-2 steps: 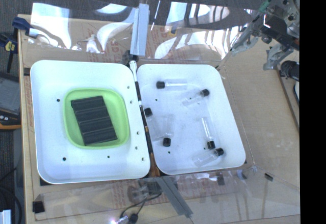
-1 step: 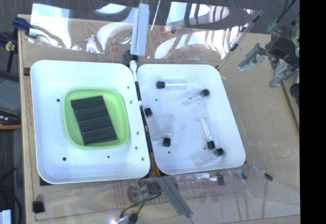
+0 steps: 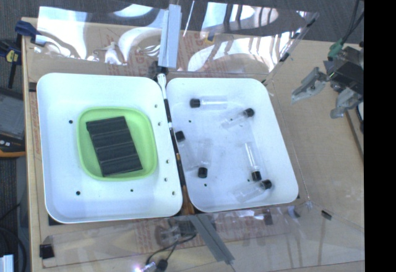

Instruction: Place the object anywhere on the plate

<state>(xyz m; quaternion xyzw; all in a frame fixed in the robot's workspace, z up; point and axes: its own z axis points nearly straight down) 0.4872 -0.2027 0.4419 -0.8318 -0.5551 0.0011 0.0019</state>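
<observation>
while the gripper (image 3: 325, 88) sits well right of the right bin (image 3: 279, 141), out over the bare bench (image 3: 328, 165), its two pale fingers (image 3: 306, 88) look spread apart with nothing between them, so nothing is held. the plate (image 3: 83, 141) is a green, rounded-square dish in the middle of the left bin (image 3: 49, 190), well left of the right bin, and a dark ribbed block (image 3: 113, 146) already lies on it, tilted a little and covering most of its floor. in the right bin lie several clear vials with black caps: one vial (image 3: 209, 103) near the far wall, a second (image 3: 238, 117) just right of it, a third (image 3: 251, 161) toward the near right corner, a fourth (image 3: 255, 189) by the near wall, and a cap (image 3: 180, 136) beside the wall that meets the left bin, with another cap (image 3: 202, 172) nearer the front; the clear bodies are hard to trace against the white. judging by this, if a vial is the object, the task is at its start: none is grasped, none lies on the plate, and the reach, grasp, carry to the left bin and release are all left. whether the block counts as the object i cannot tell.
</observation>
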